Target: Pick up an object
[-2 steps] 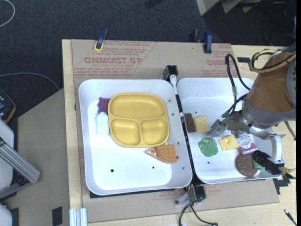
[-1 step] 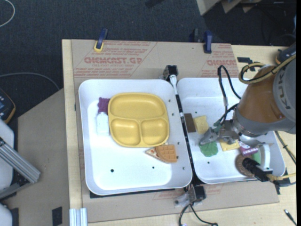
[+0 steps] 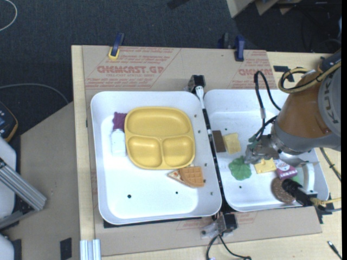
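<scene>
The gripper (image 3: 257, 151) hangs low in the right bin (image 3: 238, 199), but whether it is open or closed cannot be told. Just beside it lie a green leafy toy (image 3: 239, 169) and a yellow cheese slice (image 3: 265, 166); a paler yellow block (image 3: 232, 143) and a brown block (image 3: 218, 141) sit farther left. The cardboard (image 3: 135, 64) beyond the right bin reads "CHEMCAST GP".

A robotics lab: clamped bench board (image 3: 162, 64), loose cables (image 3: 263, 99), dark carpet (image 3: 54, 26).
</scene>
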Controlling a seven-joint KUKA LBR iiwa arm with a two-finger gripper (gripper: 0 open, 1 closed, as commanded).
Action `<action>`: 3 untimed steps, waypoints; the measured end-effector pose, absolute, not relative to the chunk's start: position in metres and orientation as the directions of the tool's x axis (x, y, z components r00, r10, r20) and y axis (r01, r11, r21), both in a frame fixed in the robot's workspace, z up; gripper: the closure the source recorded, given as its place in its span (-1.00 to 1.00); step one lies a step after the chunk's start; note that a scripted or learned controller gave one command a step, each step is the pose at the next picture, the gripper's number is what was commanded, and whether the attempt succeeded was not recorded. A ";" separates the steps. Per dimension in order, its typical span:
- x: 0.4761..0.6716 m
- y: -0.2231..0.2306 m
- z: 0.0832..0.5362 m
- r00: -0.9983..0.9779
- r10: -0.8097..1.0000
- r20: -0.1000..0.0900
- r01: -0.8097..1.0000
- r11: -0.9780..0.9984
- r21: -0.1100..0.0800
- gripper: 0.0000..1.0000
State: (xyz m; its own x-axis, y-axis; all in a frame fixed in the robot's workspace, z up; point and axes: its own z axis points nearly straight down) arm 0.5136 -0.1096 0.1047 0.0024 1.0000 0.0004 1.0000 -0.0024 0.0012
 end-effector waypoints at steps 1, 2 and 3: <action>0.518 -0.107 0.148 -0.001 1.000 -0.002 1.000 0.001 0.006 1.00; 0.525 -0.115 0.207 -0.001 1.000 -0.003 1.000 0.001 0.009 1.00; 0.526 -0.115 0.226 -0.001 1.000 -0.002 1.000 0.001 0.006 1.00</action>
